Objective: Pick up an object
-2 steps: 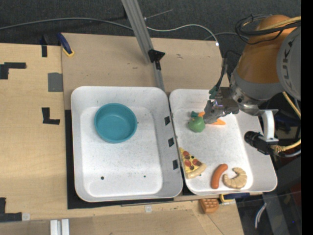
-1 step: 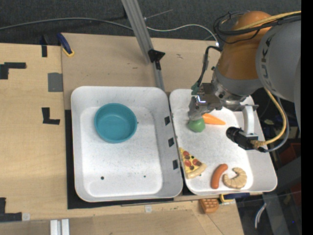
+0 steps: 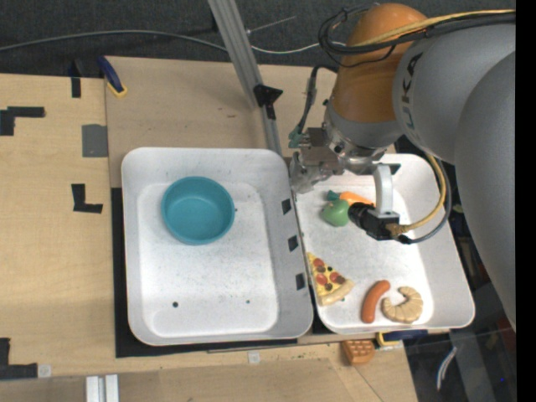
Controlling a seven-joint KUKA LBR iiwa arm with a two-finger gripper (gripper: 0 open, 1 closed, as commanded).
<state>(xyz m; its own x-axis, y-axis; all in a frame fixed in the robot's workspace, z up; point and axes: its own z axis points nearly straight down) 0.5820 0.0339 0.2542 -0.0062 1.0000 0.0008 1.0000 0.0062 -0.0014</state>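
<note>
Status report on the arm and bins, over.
Gripper over right bin's top-left corner, holding nothing visible. Green toy, pizza slice, sausage untouched. Teal bowl in left bin.

This is a robotics lab set up for grasping trials. A grey-and-orange industrial arm (image 3: pixel 394 65) with loose cables reaches over a plywood surface (image 3: pixel 50 224) marked with black tape. Two shallow white bins (image 3: pixel 138 308) sit side by side on a dark mat. Toy foods, a pizza slice (image 3: pixel 328 281) and a sausage (image 3: pixel 374 301) toward 5 o'clock, serve as test objects. A metal strut (image 3: pixel 239 44) rises at 12 o'clock.
</note>
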